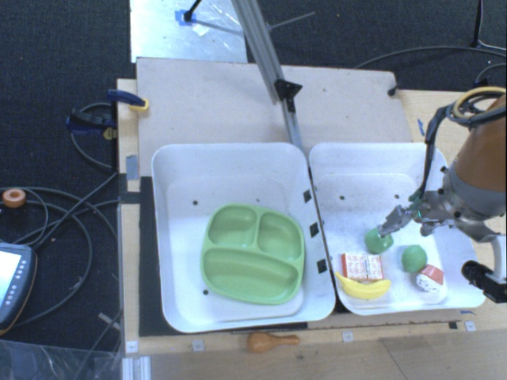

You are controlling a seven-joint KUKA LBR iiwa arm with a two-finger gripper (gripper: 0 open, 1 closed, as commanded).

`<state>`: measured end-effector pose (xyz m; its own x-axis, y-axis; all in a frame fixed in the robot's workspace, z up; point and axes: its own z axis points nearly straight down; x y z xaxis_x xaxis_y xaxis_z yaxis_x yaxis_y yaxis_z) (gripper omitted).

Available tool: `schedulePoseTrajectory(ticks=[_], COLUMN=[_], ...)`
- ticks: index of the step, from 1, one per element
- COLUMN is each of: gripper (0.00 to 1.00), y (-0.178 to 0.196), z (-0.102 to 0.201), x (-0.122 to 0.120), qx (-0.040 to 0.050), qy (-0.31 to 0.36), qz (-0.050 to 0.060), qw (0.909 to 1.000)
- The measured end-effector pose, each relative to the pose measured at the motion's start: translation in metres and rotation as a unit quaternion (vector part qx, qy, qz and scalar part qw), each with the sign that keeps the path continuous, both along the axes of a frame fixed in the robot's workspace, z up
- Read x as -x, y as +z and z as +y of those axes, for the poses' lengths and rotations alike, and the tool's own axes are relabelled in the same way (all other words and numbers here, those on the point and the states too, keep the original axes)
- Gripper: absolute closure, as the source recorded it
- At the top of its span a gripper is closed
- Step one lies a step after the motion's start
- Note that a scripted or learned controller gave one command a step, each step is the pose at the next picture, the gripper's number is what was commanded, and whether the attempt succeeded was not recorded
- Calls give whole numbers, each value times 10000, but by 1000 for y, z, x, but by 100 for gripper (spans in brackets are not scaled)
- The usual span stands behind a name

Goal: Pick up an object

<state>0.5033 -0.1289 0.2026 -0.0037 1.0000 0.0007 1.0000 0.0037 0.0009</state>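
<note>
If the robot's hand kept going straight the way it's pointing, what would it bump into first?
Probably the green ball-like toy. The hand slants down and to the picture's left, and its tip is right at that toy in the right bin. Whether they already touch is hard to tell from above.

The divided tray (253, 253) lies in the left bin (170, 165); the right bin (348, 155) holds two balls (379, 241), a carton (362, 266), a banana (363, 288) in front of it.
</note>
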Motion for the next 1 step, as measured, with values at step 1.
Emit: schedulePoseTrajectory(ticks=[1], gripper=[0], y=[0], z=[0], x=[0], qx=[1], qy=[-10], qz=[-5], qw=[10000])
